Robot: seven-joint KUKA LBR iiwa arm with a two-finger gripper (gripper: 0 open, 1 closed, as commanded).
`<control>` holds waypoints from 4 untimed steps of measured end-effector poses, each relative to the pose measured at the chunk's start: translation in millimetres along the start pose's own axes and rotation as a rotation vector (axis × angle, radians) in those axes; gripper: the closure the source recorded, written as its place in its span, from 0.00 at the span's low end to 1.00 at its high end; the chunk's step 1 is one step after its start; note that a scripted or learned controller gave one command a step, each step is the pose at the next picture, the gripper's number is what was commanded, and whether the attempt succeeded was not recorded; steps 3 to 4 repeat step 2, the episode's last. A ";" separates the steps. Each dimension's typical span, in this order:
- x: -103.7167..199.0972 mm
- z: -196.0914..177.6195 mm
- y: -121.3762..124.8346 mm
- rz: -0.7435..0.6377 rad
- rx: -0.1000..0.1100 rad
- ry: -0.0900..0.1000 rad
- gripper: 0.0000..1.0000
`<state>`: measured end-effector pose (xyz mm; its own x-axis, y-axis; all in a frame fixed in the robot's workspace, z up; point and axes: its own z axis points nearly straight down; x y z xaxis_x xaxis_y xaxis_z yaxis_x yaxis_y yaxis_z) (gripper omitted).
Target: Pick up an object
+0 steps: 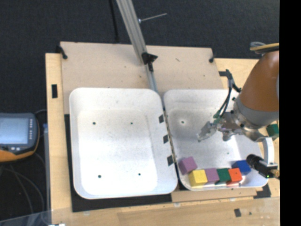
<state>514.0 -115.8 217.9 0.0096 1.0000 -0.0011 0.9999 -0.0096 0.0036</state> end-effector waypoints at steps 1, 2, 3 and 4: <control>-24.3 -27.0 44.2 -0.010 -0.003 -0.002 0.00; -74.4 -114.6 76.3 0.005 -0.008 -0.005 0.00; -74.4 -114.6 76.3 0.005 -0.008 -0.005 0.00; -74.4 -114.6 76.3 0.005 -0.008 -0.005 0.00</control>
